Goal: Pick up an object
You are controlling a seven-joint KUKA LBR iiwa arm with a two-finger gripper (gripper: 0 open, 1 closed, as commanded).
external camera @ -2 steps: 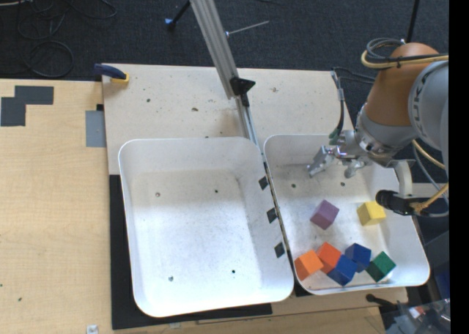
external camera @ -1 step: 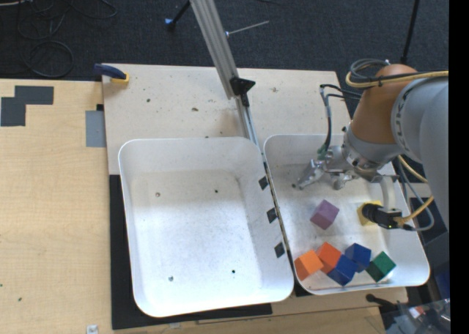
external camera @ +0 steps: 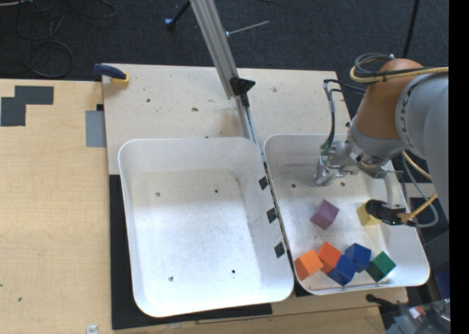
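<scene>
My gripper (external camera: 323, 176) hangs over the back half of the right bin (external camera: 293, 151), its tips low near the bin floor with nothing visibly between them. A purple cube (external camera: 324, 214) lies just in front of it, a short way apart. A yellow block (external camera: 367, 213) sits to the right, partly hidden by a cable. Along the bin's front edge cluster two orange cubes (external camera: 308, 264) (external camera: 329, 255), two blue cubes (external camera: 357, 254) (external camera: 341, 272) and a green cube (external camera: 381, 265).
The left bin (external camera: 146, 157) stands beside the right one, split from it by a ridge with black clips (external camera: 272, 214). A slanted aluminium bar (external camera: 217, 39) rises behind the bins. Black cables (external camera: 401, 212) loop at the right bin's right wall.
</scene>
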